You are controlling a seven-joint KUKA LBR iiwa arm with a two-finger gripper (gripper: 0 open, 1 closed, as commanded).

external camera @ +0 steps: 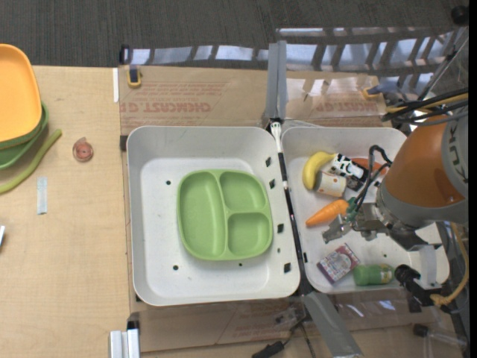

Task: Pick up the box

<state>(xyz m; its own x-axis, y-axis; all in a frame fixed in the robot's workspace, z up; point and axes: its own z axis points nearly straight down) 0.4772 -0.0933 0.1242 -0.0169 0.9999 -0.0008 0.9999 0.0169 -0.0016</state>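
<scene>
Two white bins sat side by side on the surface: the left bin (149,222) held a green divided plate (225,215), and the right bin (313,274) held the clutter. The box (337,263), a small flat pinkish packet, lay near the front of the right bin, just beside a green bottle (373,275). Farther back were a carrot (326,213), a banana (316,167) and a black-and-white toy (344,167).

The end effector (344,226) hung low over the right bin, between the carrot and the box, reaching in from the right. Whether its fingers were spread or pressed together could not be told from this slant, and nothing was seen pinched between them.

The risks looked plain. Descending where it hung, the end effector might have caught the carrot rather than the box. The box lay flat and thin, so fingers could have skidded over it, or nudged it against the bottle.
</scene>
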